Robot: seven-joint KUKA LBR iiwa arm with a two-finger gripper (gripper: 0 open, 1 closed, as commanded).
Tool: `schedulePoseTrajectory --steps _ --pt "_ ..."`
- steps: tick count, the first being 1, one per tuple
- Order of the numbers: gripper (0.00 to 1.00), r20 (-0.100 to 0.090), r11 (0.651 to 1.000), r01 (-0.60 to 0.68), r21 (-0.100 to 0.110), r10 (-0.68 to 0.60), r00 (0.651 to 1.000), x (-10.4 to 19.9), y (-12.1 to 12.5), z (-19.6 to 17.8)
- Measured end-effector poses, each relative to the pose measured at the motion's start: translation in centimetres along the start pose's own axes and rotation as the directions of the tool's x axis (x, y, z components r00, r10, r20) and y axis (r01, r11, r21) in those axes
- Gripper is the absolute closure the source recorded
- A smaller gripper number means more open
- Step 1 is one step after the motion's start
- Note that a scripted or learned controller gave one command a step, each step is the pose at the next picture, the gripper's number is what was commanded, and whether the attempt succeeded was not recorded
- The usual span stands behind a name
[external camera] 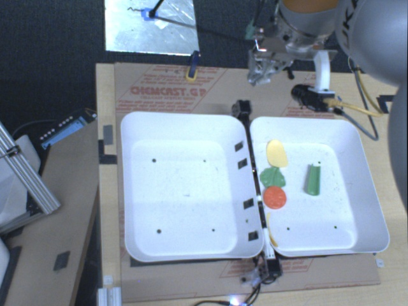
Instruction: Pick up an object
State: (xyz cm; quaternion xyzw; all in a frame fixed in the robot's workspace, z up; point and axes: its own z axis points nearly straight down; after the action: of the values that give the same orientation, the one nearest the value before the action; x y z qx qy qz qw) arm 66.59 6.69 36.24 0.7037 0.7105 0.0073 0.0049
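In the right bin (357, 190) lie a pale yellow oval piece (276, 152), a green leafy piece (272, 176), a red-orange round piece (275, 198) and a green stick-shaped block (313, 179). A thin yellow sliver (271, 233) rests near the bin's front left wall. My gripper (261, 72) hangs high at the back, above the cardboard behind the bins, well away from the objects. Nothing is visible between its fingers.
The left bin (137, 171) sits beside the right one, joined by a black clip strip (247, 164). A shiny metal sheet (151, 18) lies at the back left, a yellow-blue clamp (192, 69) on the cardboard edge, and cables (338, 107) at the back right.
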Motion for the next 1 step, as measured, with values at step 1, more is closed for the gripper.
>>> schedulePoseTrajectory --steps 1 --pt "1.0 -0.004 1.0 0.007 0.012 -0.007 1.0 12.78 0.31 -2.34"
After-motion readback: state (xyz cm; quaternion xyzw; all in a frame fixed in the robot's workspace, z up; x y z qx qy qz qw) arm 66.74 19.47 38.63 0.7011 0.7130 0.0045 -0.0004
